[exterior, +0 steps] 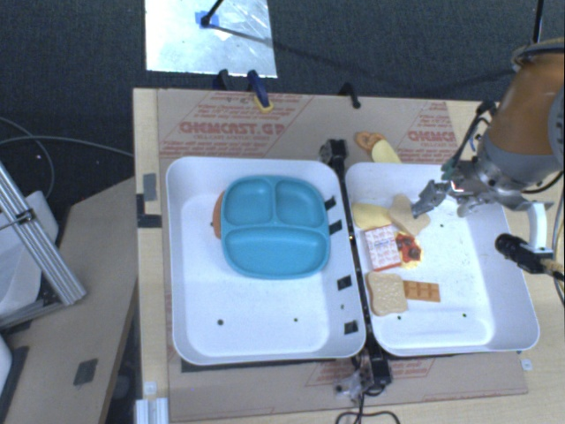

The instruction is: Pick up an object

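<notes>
My gripper (448, 203) hangs over the upper part of the right bin (508, 325), open, with nothing between its fingers. Its left finger (428, 198) is close to a beige piece (406, 212) that lies just left of it. Below that lie a yellow wedge (371, 214), a red and white packet (384, 246), a bread slice (387, 292) and an orange waffle bar (422, 291).
The left bin (265, 325) holds a blue divided plate (274, 226) with something orange (216, 215) peeking from under its left edge. A yellow piece (385, 152) and an orange piece (367, 139) lie on the cardboard beyond the right bin.
</notes>
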You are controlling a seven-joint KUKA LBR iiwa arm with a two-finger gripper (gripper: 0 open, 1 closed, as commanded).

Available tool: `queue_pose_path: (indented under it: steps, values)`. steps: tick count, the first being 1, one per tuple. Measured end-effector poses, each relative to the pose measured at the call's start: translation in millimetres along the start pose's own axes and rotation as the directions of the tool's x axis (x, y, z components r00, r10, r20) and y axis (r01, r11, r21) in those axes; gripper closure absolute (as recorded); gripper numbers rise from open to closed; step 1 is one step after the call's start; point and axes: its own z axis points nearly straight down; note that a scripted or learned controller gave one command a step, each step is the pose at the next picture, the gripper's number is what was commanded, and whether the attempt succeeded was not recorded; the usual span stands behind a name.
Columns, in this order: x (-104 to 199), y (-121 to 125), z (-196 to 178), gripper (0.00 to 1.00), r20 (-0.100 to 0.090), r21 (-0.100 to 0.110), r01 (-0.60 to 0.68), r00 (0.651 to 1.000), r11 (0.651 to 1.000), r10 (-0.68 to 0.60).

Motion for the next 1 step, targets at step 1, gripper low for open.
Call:
queue_pose_path:
  steps: [1]
  values:
    - [30.0,61.5,110.4,0.00,0.002,-0.010,0.005,1.000,1.000,-0.005]
